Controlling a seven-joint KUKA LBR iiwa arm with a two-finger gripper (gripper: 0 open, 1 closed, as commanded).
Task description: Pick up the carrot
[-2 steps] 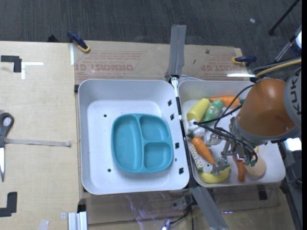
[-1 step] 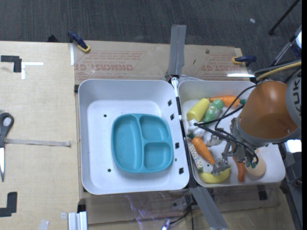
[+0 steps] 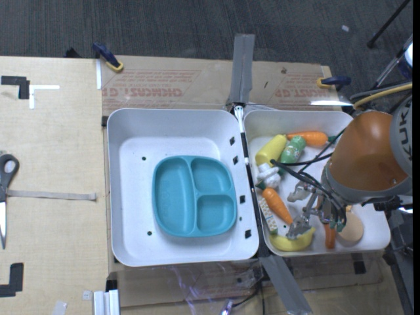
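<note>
A carrot [image 3: 277, 205] lies slantwise in the right bin [image 3: 377, 241], left of centre. A second carrot [image 3: 312, 137] rests along the far wall, and a small orange piece [image 3: 330, 236] lies by the near wall. My gripper [image 3: 302, 223] hangs low in the bin, just right of the slanted carrot's near end and over a yellow banana [image 3: 292, 243]. The arm's orange band [image 3: 366, 153] hides the bin's right middle. Nothing shows as held.
The right bin also holds a yellow bottle-like item [image 3: 270, 149], a green item [image 3: 291, 151], a white item [image 3: 266, 174] and a beige egg [image 3: 351, 230]. A blue divided plate [image 3: 195, 195] sits in the left bin [image 3: 125, 176]. Scissors [image 3: 5, 176] lie at the bench's left edge.
</note>
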